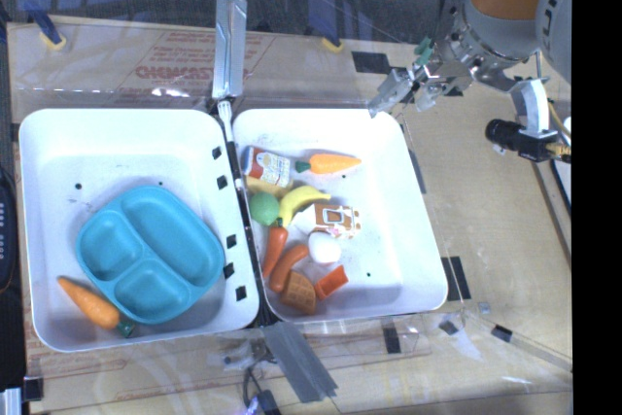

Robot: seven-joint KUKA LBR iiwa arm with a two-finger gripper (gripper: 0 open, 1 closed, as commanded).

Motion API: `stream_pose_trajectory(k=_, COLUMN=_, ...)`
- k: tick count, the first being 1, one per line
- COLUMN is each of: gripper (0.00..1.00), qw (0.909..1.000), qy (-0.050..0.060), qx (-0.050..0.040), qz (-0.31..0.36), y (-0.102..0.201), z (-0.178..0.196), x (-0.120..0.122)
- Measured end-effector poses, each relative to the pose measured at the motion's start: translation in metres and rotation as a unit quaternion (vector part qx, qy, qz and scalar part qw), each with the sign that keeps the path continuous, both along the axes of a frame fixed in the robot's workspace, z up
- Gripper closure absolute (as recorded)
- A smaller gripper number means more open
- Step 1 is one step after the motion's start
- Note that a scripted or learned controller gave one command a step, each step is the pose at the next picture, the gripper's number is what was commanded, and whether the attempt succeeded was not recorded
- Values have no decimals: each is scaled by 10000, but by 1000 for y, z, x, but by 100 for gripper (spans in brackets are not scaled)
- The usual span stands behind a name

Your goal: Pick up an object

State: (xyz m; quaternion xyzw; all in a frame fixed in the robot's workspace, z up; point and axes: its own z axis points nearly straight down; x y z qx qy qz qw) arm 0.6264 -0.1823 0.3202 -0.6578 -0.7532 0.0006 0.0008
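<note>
Two white bins on table. Right bin [413,238] holds carrot [333,163], banana [300,200], egg [324,249], other toy food, clustered at its left side. Gripper [394,94] hovers above far right corner, nothing between jaws; jaws look apart. Step: approach. Next: descend left toward carrot, then close.

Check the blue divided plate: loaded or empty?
Empty. All three compartments of the blue divided plate show bare; a toy carrot lies beside it.
</note>
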Motion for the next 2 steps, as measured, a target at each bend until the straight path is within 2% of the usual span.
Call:
stream_pose_trajectory(k=1, gripper=100, qw=10000, qy=12, qx=-1, qz=26, y=1, z=10, x=0)
stream_pose_trajectory(k=2, gripper=100, qw=9972, qy=65, qx=11, qz=-751, y=-27, z=-182, x=-52)
